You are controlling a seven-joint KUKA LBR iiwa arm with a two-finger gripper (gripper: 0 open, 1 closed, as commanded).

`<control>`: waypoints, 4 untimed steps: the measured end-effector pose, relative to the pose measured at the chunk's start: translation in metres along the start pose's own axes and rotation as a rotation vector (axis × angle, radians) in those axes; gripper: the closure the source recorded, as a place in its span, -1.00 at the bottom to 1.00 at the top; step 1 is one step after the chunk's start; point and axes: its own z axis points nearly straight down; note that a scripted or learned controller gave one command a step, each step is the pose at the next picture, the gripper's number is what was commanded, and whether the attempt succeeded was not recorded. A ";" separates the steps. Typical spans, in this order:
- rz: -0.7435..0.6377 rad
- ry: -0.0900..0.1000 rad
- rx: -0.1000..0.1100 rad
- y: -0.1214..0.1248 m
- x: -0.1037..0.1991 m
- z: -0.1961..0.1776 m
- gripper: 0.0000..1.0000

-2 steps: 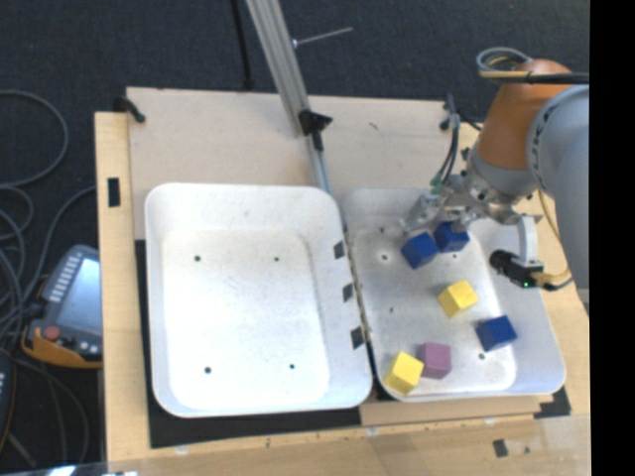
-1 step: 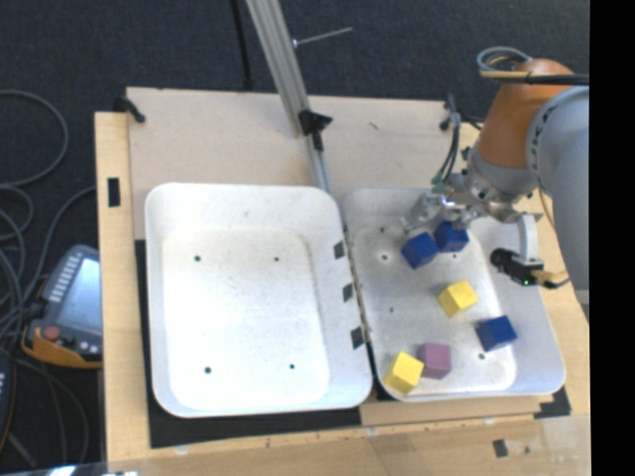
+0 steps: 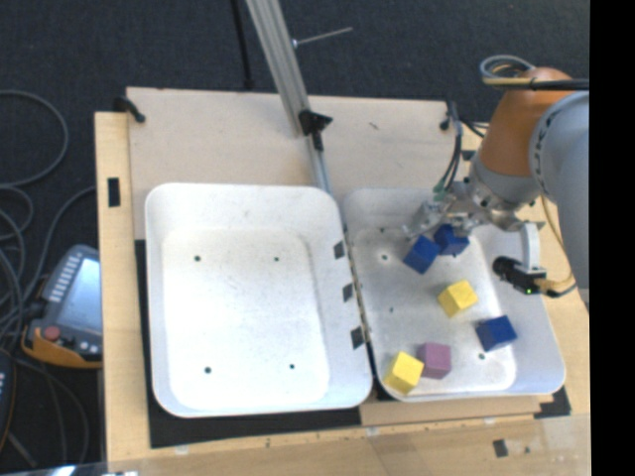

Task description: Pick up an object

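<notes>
Two shallow white bins are sitting side by side on the wooden table (image 3: 228, 117). The left bin (image 3: 248, 296) is lying flat with a few small dark dots on its floor. The right bin (image 3: 382, 226) is carrying all the coloured blocks.

The gripper (image 3: 444, 228) is hanging low over the upper part of the right bin, coming in from the right under the grey arm (image 3: 566, 147) with its orange band (image 3: 516, 132). Two blue blocks are lying directly at it. One blue cube (image 3: 422, 255) is resting just below and to the left of the gripper, tilted on a corner as it seems. A second blue block (image 3: 454, 240) is sitting right under the gripper, partly hidden by the metal parts. Whether the gripper is wide or narrow, or is pinching this block, I cannot tell, because the wrist and its cables are covering that place.

Further down in the same bin, a yellow cube (image 3: 457, 297) is lying near the middle, well apart from the gripper. Another blue cube (image 3: 495, 332) is lying to its lower right, near the bin's right wall. At the bottom edge, a second yellow cube (image 3: 406, 371) and a purple cube (image 3: 435, 359) are sitting touching each other.

An aluminium rail (image 3: 281, 53) is standing slanted behind the bins. A teach pendant (image 3: 69, 305) with cables is lying on the dark floor at the left.
</notes>
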 end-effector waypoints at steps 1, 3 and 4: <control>0.006 0.006 0.017 -0.055 0.004 -0.045 -1.00; 0.005 0.008 0.019 -0.010 0.042 0.002 -1.00; 0.001 0.004 0.013 -0.024 0.067 0.019 -1.00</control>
